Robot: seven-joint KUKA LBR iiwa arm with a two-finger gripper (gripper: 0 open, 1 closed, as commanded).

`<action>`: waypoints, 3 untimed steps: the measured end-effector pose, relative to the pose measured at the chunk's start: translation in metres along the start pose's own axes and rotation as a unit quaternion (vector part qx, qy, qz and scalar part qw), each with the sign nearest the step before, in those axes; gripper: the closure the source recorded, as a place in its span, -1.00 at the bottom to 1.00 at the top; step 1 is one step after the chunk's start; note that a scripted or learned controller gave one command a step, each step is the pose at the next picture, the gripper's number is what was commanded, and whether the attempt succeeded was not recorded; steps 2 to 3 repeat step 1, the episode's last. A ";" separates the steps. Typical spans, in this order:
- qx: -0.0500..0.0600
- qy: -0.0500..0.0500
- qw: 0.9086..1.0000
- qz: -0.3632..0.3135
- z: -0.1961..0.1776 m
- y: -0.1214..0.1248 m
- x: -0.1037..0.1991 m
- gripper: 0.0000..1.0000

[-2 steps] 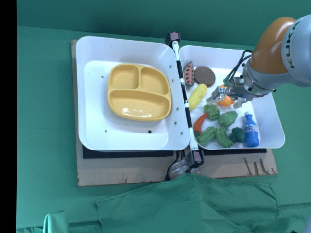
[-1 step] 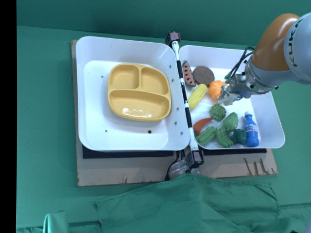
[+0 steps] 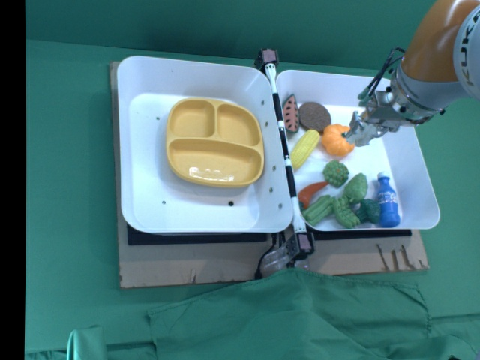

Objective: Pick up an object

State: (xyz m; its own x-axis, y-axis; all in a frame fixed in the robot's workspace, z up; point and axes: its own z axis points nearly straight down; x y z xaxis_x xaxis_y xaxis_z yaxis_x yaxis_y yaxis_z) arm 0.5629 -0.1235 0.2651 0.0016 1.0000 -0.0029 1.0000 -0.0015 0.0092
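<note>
Evidently my pincer (image 3: 360, 136) hangs low over the right bin (image 3: 420, 193), near its far side. Whether it is spread or pressed together I cannot tell from this angle; nothing shows pinched in it.

Nearest target: the orange pumpkin (image 3: 337, 141), just beside the pincer on the side toward the divider, possibly touching its tip. Looks like a small toy, so I judge it light and stiff, but round and smooth-ribbed, likely to roll or squirt out of a shallow pinch. Best hold, I think: straddle its widest part from above, squarely centred.

Beyond the pumpkin, further from the pincer: brown round patty (image 3: 315, 115), watermelon slice (image 3: 291, 114), corn cob (image 3: 305, 148). Toward the near rim, well away from the pincer: green vegetables (image 3: 341, 197) bunched together, blue bottle (image 3: 387, 199). Crowded there; harder pick.

Yellow divided plate (image 3: 216, 142) lies in the left bin (image 3: 150, 201), well apart.
</note>
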 end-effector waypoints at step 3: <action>-0.001 0.000 1.000 0.001 -0.057 -0.008 -0.003 1.00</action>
